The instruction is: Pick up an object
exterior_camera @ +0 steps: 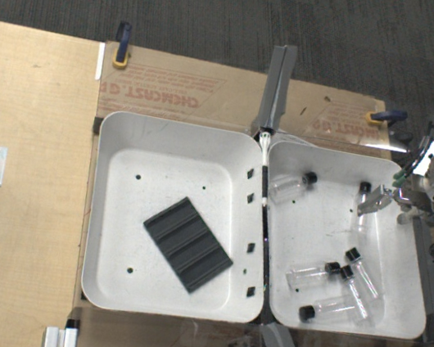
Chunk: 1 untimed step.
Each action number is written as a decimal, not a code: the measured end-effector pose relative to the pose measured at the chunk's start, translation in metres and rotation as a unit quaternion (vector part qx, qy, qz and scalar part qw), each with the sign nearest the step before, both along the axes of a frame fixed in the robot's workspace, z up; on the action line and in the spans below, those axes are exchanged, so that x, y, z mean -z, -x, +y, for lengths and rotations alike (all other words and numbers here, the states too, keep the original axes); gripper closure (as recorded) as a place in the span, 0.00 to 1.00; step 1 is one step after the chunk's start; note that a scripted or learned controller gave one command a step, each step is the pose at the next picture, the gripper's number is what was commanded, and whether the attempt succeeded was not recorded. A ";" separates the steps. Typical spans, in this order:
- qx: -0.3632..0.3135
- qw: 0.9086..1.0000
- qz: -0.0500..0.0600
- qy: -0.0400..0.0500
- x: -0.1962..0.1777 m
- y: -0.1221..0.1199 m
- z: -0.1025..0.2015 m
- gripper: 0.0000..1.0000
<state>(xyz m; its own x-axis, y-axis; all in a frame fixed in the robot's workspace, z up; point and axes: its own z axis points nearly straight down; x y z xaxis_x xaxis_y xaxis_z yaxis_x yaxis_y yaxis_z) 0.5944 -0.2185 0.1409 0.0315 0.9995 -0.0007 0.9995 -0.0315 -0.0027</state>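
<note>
So: two shallow white plastic bins with rounded corners sit side by side on the desk [3, 255], over a brown cardboard sheet [214, 97]. Left bin [110, 216] holds one flat dark ribbed rectangular tray [187, 244], lying diagonal near the middle — open floor all round it, well clear of the walls. Right bin [293, 307] holds several clear vials with black caps: a cluster [338, 285] in the near-right part, close to the bin's front wall, one vial [294, 186] near the far-left corner, one black cap [364, 187] at the far side. Middle of the right bin's floor is bare. Arm reaches in from the right; hand [377, 201] sits low over the far-right part of the right bin, beside that far cap — metallic and small, can't tell whether it's released or clenched, or touching anything.
</note>
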 end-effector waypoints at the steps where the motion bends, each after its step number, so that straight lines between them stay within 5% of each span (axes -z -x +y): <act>1: 0.003 1.000 0.001 -0.002 0.052 -0.059 0.013 0.00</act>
<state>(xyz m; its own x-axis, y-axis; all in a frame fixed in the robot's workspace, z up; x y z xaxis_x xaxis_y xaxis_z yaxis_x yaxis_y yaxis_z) 0.6535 -0.2051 0.0886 0.0376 0.9993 0.0031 0.9993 -0.0376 -0.0056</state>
